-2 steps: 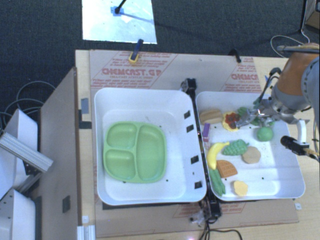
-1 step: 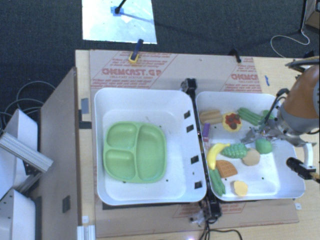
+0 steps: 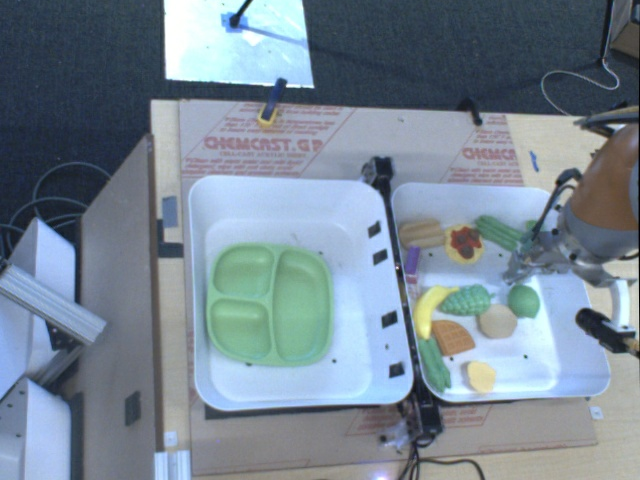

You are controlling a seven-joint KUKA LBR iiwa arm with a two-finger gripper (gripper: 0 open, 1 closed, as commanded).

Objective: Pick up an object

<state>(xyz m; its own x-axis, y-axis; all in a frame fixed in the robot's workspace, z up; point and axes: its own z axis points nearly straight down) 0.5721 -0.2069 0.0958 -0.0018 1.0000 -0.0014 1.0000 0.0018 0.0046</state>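
**binwatcher:** So, the right bin (image 3: 575,363) is where all the toy food sits. The banana (image 3: 429,309) is yellow and curved, long axis running roughly 12 to 6, upper tip leaning toward 1. Just beside it at 3 o'clock is the corn cob (image 3: 468,299), green and bumpy, lying across from 9 to 3 with the far end tipped up a little. A dark green pickle-looking thing (image 3: 433,363) runs along the bin's left wall, pointing about 11 to 5.

**kuka_fan:** And the rest?

**binwatcher:** Green round ball (image 3: 523,300) at 3 o'clock of the corn, a beige lump (image 3: 497,321) touching it from 7-ish. Orange ridged slice (image 3: 453,337) under the corn, small yellow piece (image 3: 480,375) at 5 of that. Up top there's a tan bun (image 3: 421,233), a yellow piece with red on it (image 3: 464,244), and a long green pod (image 3: 500,232) pointing 10 to 4.

**kuka_fan:** Gripper got anything?

**binwatcher:** The gripper (image 3: 522,264) is low in the bin, at 12 o'clock of the green ball, near the pod's lower end. Too blurry for me to tell how wide the pincer stands, or to make out anything in it. The left bin (image 3: 230,203) has a green divided tray (image 3: 269,303).
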